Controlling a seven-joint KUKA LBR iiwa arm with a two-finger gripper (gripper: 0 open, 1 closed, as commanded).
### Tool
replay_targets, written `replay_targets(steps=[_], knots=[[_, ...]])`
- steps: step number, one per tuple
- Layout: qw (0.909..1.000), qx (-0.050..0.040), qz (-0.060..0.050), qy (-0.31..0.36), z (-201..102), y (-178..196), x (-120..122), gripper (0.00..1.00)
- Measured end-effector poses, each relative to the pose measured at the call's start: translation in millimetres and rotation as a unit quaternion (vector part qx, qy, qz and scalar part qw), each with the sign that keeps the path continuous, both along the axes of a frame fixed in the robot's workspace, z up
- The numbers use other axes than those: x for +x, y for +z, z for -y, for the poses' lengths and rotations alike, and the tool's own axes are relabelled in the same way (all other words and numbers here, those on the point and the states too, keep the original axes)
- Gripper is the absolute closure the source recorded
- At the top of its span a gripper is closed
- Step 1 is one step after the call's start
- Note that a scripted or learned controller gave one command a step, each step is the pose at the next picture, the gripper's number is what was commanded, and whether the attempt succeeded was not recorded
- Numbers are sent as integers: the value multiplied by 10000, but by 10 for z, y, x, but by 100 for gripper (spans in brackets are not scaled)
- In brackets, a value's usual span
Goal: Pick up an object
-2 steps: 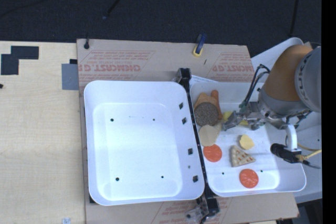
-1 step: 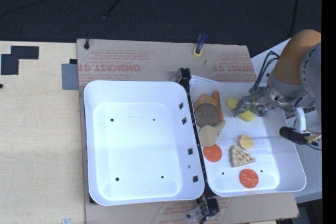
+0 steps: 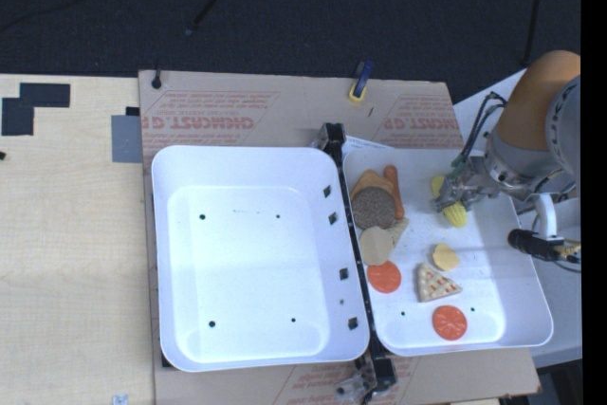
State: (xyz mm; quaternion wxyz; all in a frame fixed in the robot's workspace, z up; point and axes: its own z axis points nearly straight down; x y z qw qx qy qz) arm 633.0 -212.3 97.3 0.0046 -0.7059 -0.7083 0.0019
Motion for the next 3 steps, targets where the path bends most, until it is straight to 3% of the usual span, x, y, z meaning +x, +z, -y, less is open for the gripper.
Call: replay_targets(steps=[1, 2, 3], knots=[[10000, -1, -4, 1, -708, -105, 99, 100], [10000, -11, 95, 11, -1290, 1080, 135, 100], [10000, 0, 27, 16, -2099, 1015, -56, 100]])
